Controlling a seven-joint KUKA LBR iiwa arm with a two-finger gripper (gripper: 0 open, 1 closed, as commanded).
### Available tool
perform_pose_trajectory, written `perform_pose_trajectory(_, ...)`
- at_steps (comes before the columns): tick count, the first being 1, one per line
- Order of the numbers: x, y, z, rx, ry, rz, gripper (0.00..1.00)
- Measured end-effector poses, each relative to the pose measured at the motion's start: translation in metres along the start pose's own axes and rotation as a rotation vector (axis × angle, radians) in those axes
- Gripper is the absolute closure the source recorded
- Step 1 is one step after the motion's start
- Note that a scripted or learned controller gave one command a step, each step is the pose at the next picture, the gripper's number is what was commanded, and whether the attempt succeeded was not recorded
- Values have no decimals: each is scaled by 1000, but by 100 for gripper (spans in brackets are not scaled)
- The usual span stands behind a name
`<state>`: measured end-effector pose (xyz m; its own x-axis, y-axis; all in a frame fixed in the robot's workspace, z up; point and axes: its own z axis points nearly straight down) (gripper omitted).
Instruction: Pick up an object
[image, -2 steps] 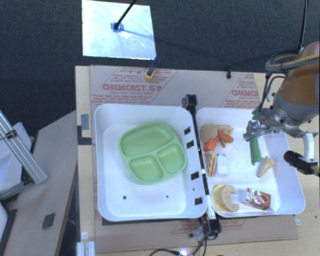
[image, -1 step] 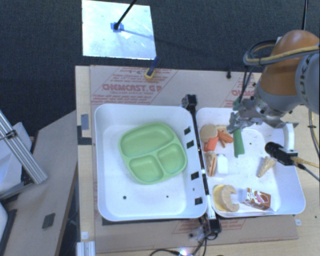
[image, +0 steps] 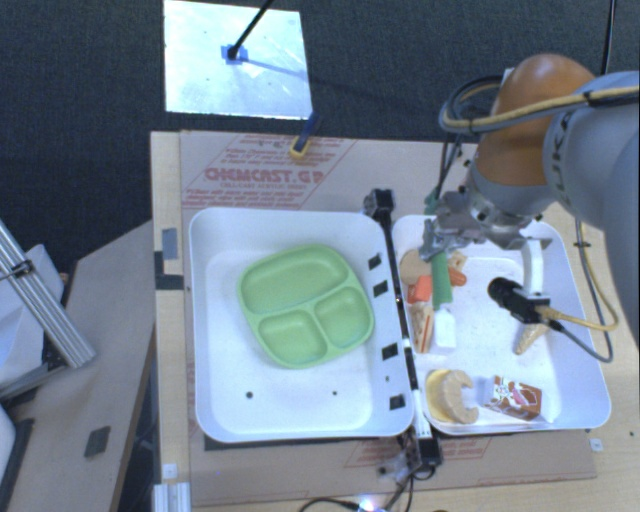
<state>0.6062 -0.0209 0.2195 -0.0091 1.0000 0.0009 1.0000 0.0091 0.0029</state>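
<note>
The two-finger gripper (image: 437, 250) hovers above the slim green plastic stick (image: 441, 283) (jaw state indiscernible). Centre it over the stick, clear of the orange piece (image: 421, 290).

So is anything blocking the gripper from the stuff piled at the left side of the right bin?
Nothing visible stands in the way. The gripper hangs right above the green stick and orange piece at the left side of the right bin, with only open air below it.
</note>
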Motion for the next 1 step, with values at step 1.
perform_pose_trajectory(1,50,26,-6,-2,1,-1,100)
